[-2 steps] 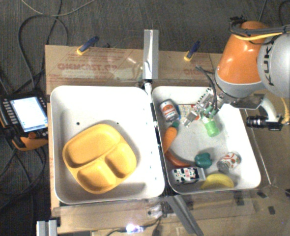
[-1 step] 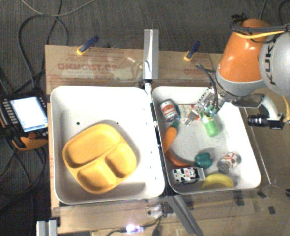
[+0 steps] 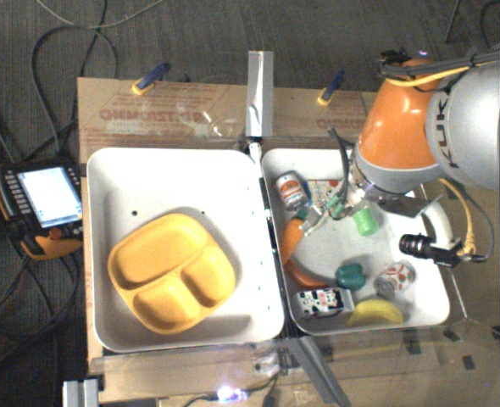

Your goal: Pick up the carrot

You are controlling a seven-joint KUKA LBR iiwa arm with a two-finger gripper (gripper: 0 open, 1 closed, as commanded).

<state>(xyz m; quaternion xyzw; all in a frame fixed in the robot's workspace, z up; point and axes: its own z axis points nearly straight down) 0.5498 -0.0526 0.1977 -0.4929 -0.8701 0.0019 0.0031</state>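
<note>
Two white bins (image 3: 97, 227) are set on the bench; a yellow tray (image 3: 172, 271) lies in the left one. The carrot (image 3: 291, 242) is seen at the right bin's left wall, near a can (image 3: 291, 190), a banana (image 3: 375, 313) and a teal piece (image 3: 350, 274). The gripper (image 3: 333, 206) is held above the right bin, just beside the carrot; its state cannot be told.

Two white bins (image 3: 97, 253). A yellow divided tray (image 3: 172, 271) in the left one. In the right: orange carrot (image 3: 291, 237), yellow banana (image 3: 375, 313), teal object (image 3: 350, 275), green object (image 3: 366, 221), red-and-silver can (image 3: 291, 190). Grey arm (image 3: 475, 125), orange band.
</note>
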